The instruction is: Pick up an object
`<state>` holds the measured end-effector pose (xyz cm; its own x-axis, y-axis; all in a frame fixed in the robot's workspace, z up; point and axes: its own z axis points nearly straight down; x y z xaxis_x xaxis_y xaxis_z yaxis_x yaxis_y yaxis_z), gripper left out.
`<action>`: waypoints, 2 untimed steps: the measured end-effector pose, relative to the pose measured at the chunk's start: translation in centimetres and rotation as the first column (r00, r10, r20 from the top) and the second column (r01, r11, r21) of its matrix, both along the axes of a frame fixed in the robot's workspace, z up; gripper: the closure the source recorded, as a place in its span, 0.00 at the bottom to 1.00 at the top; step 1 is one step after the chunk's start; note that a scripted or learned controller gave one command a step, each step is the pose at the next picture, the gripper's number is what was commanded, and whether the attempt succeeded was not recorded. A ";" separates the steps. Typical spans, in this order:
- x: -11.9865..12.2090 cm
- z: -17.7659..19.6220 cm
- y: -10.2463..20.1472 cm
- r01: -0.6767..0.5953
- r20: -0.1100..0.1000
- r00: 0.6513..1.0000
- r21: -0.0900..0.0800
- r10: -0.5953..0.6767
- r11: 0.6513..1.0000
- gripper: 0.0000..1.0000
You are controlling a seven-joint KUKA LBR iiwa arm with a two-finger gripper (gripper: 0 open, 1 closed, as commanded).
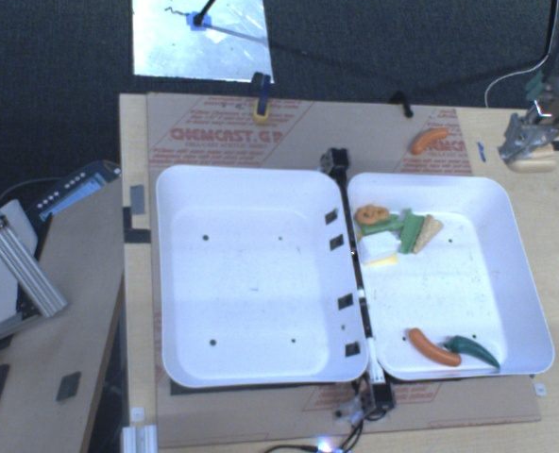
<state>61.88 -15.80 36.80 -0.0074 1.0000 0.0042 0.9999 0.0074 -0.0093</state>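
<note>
Two white bins sit side by side on the worktop. The left bin fills the middle of the frame. The right bin holds all the toys. Near its upper left is a small pile: an orange pretzel shape, a green piece, a tan piece and a white block with a thin yellow strip just below it. Near the lower edge of the right bin, an orange sausage lies touching a dark green pepper. Another orange sausage lies on the brown cardboard above the right bin. At the upper right of the frame is the gripper, well away from the toys. I cannot tell if its jaws are spread or pressed together.
</note>
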 end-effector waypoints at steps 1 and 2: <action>-2.0 2.4 -1.4 0.006 0.013 1.000 -0.005 -0.006 1.000 1.00; -5.6 17.8 -1.4 0.004 0.029 1.000 -0.010 -0.004 1.000 1.00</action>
<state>56.30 -17.23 54.59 -0.0032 1.0000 -0.0059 0.9998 0.0033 0.0194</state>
